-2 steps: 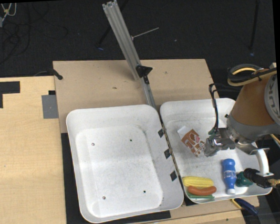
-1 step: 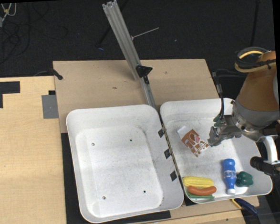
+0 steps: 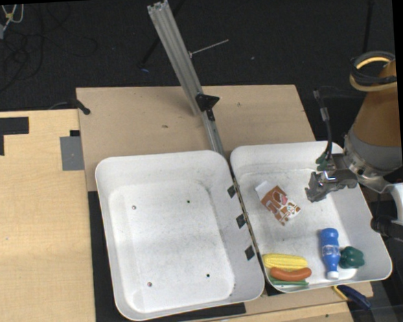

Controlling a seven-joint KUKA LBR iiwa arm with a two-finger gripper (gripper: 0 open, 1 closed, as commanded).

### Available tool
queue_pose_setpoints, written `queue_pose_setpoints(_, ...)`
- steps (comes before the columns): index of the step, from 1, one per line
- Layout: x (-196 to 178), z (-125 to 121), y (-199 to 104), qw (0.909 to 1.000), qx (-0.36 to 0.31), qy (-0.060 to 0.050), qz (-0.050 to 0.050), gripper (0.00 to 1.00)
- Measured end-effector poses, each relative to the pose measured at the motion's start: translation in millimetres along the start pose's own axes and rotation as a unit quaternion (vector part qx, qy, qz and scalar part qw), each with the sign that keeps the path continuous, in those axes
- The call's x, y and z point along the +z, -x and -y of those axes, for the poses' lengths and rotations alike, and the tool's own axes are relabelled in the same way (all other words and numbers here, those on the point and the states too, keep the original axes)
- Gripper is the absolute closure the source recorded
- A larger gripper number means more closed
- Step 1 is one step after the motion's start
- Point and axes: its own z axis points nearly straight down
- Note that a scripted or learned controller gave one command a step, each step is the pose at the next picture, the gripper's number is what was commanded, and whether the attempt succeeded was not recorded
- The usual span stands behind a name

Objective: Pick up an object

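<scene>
**Patterned packet lies alone in right bin**

The red-and-white packet (image 3: 280, 203) rests flat near the middle of the right bin (image 3: 284, 156), just left of the gripper (image 3: 316, 187), which hangs apart from it; whether it is open or closed cannot be told. A yellow toy (image 3: 285, 261), orange toy (image 3: 291, 274), blue bottle (image 3: 329, 251) and green piece (image 3: 351, 256) crowd the bin's near edge. The left bin (image 3: 119, 171) sits alongside.

We see shiny grey metal on the pincer (image 3: 318, 185). Left of it a crinkly glossy packet (image 3: 280, 203). Below it a smooth blue plastic bottle (image 3: 329, 251) w/ a shiny green toy (image 3: 351, 256) beside. The bins (image 3: 119, 171) look matt white plastic, speckled. Bench (image 3: 25, 203) is pale wood.
</scene>
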Motion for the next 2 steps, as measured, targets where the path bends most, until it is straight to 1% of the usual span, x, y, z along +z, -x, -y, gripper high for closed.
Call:
queue_pose_setpoints(1,12.9,-14.3,-51.6,1.0000,-0.001,-0.003,-0.002,1.00)
queue_pose_setpoints(2,16.9,-20.3,-108.0,1.0000,-0.002,-0.004,-0.002,1.00)
